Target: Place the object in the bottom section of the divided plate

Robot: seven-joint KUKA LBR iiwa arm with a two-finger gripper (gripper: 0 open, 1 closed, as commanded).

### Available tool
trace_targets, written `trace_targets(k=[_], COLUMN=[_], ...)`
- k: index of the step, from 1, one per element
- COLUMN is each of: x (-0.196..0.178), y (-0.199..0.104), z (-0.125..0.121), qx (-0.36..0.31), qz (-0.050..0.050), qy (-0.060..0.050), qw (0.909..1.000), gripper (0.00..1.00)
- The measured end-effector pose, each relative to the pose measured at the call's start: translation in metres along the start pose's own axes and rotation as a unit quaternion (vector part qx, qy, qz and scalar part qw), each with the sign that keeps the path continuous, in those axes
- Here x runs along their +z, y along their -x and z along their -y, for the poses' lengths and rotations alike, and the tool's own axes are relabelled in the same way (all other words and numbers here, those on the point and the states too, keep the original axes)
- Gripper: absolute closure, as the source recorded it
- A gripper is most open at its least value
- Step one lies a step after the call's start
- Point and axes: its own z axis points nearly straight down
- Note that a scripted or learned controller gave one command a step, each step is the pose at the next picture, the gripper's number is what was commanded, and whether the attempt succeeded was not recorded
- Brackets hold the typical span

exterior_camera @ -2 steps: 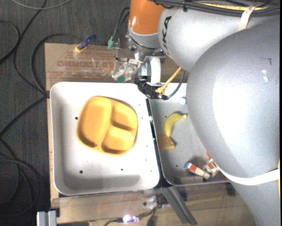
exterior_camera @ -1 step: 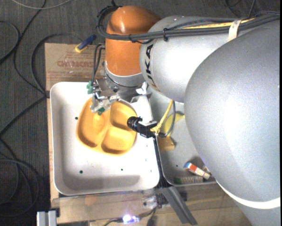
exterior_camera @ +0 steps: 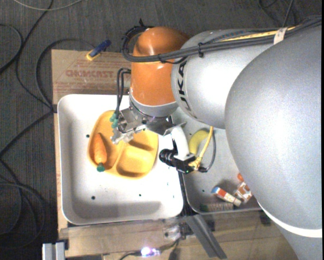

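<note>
From the camera view I see the shallow white left-hand bin [exterior_camera: 75, 199] holding the yellow divided plastic plate [exterior_camera: 130, 161], which lies flat near the bin's middle so the arm can come down on it from above. The orange toy carrot with a green tip [exterior_camera: 99, 149] lies lengthwise in the plate's left compartment, green end toward the lower edge of the picture. I judge this to be the task's object, though I can't say for certain which compartment counts as the bottom section from this slanted angle. The grey arm with its orange band [exterior_camera: 153, 64] hangs over the plate's upper right part, and the gripper [exterior_camera: 123, 130] sits just above the plate's divider, close to the carrot but apart from it. Nothing shows between its fingers; whether they are spread or closed I cannot tell, since the wrist body covers most of them.

The arm's bulk hides much of the right-hand white bin [exterior_camera: 194, 202]. There I make out a yellow-green round item [exterior_camera: 199, 140], partly covered, and a small white and red piece [exterior_camera: 226, 195] near the lower rim. A black fitting with a yellow cable [exterior_camera: 175, 158] on the arm overlaps the gap between the bins.
</note>
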Motion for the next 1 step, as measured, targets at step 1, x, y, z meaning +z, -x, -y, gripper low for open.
trace_targets(k=[1], x=[0.0000], y=[-0.0004], z=[0.0000], qx=[0.000], qz=[0.000], qy=[0.000], qw=[1.0000], gripper=[0.00])
